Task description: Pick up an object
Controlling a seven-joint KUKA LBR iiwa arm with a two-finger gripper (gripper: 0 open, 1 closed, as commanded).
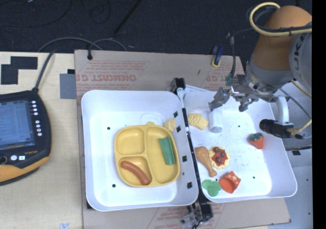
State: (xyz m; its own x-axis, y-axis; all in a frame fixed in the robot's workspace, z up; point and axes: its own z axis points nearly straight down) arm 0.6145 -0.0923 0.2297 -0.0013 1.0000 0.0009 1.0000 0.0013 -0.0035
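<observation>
My gripper (233, 102) hangs over the back of the right bin (277, 172), open, with its two dark fingers spread and nothing between them. Just below its left finger a white cylinder (216, 120) stands on the bin floor. A yellow ridged toy (198, 120) lies to the left of the cylinder. Farther forward are a chicken drumstick (203, 159), a pizza-like piece (219, 156), a green leaf (211, 187) and a red piece (231, 181). A red strawberry-like toy (256, 141) sits toward the right side.
The left bin (99, 121) holds a yellow divided plate (127, 144) with a sausage (135, 171) and a green stick (166, 150). A small yellow toy (169, 123) lies by the ridge between the bins. A tablet pendant (20, 129) rests at far left.
</observation>
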